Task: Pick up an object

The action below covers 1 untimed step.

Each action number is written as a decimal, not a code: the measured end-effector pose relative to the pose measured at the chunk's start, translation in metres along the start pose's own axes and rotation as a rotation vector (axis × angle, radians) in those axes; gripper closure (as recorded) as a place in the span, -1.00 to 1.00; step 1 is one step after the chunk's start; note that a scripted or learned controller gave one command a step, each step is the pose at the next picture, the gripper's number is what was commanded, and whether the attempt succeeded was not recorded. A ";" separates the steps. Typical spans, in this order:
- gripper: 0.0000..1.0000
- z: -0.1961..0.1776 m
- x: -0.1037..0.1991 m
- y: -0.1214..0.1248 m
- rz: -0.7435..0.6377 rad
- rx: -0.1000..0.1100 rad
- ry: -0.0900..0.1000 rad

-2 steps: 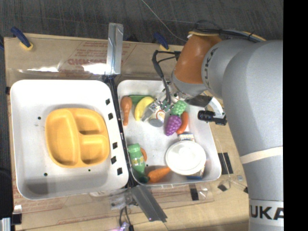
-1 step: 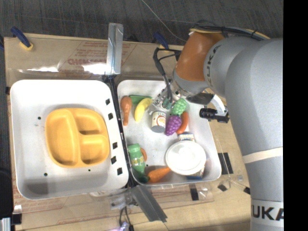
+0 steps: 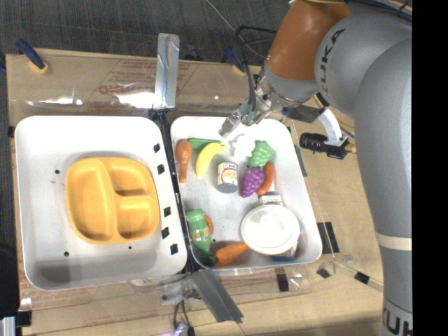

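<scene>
My gripper (image 3: 238, 122) hangs over the far rim of the right bin (image 3: 302, 187), its two fingers open and nothing between them. Just below it lie a small white object (image 3: 243, 146), a yellow banana (image 3: 206, 158) and a green piece (image 3: 203, 143). An orange carrot (image 3: 183, 158) lies by the bin's left wall. Toward the middle stand a small can (image 3: 227, 176), purple grapes (image 3: 252, 180) and green grapes (image 3: 261, 152). Nearer the front are a white round bowl (image 3: 269, 229), a green bottle (image 3: 197, 229) and another carrot (image 3: 231, 253).
The left bin (image 3: 35, 152) holds a yellow divided tray (image 3: 112, 198). A metal clamp (image 3: 167, 68) stands at the far end of the wall between the bins. The arm's grey body (image 3: 378, 117) fills the right side.
</scene>
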State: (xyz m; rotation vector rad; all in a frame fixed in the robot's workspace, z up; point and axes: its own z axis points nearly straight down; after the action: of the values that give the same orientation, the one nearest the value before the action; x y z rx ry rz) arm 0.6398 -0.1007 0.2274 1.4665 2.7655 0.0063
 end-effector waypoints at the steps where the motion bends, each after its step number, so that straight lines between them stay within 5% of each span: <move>1: 1.00 -0.005 0.001 0.000 -0.007 0.008 0.004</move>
State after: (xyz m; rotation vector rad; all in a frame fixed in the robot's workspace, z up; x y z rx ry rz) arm 0.6387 -0.0999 0.2328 1.4598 2.7770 -0.0014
